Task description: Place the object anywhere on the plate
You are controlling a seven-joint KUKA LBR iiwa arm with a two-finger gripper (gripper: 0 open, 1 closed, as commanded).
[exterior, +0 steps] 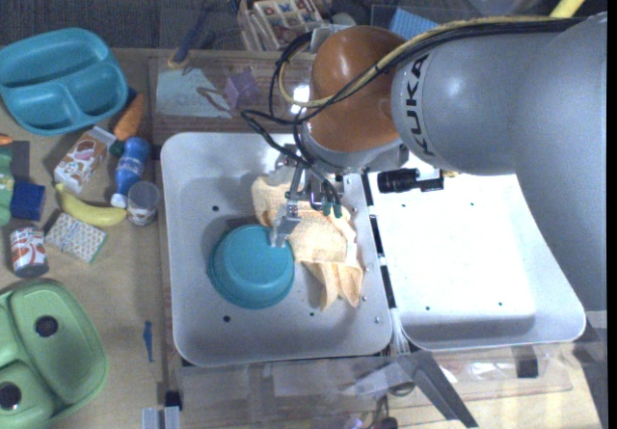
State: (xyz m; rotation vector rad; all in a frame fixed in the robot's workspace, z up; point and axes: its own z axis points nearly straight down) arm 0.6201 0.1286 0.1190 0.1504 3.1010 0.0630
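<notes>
**Claw over the cloth beside the blue plate**

A crumpled pale yellow cloth [323,249] lies in the left white bin [193,225], touching the right rim of a round blue plastic plate [252,266] and trailing past it toward the bin's near edge. None of the cloth rests on the plate. The claw [289,220] hangs just above the plate's upper right rim, its tips at the cloth's left part; whether its fingers are apart or together cannot be told. The grey arm [501,80] with its orange band [352,94] reaches in from the right of the plate, over the right white bin [463,263]. On the worktop well to the left of the plate lie a yellow banana [89,208], a small tin can [143,201] and a teal divided tray [63,75].
</notes>
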